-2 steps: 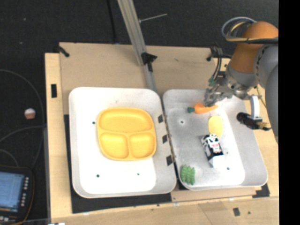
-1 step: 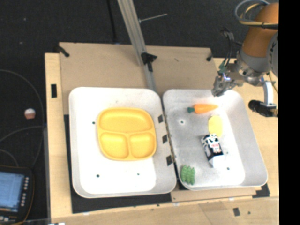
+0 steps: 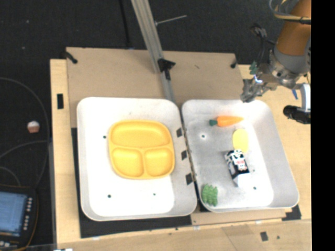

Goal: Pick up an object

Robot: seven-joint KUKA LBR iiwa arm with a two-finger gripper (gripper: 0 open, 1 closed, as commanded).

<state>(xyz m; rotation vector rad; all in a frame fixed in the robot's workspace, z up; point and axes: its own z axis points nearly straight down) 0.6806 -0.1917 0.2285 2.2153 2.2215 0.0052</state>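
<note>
The grey arm with its orange band reaches in from the right, and its two-finger hand point(image 3: 250, 94) hangs over the far right corner of the right-hand shallow white bin point(image 3: 280, 156), above the rim; nothing sits between the fingers, though whether they stand wide or narrow I cannot tell from here; inside that bin lies a small orange carrot with a green top point(image 3: 226, 121) near the far wall, just in front of the hand; beside it, toward the near side, a pale yellow oval piece point(image 3: 240, 139); touching that, a black-and-white cow-patterned toy point(image 3: 238, 166); down in the near left corner, a little green leafy clump point(image 3: 210, 194); the left-hand white bin point(image 3: 94, 161) carries a yellow three-compartment plastic tray point(image 3: 141, 148); both bins rest side by side on the tan tabletop point(image 3: 115, 72).
</note>
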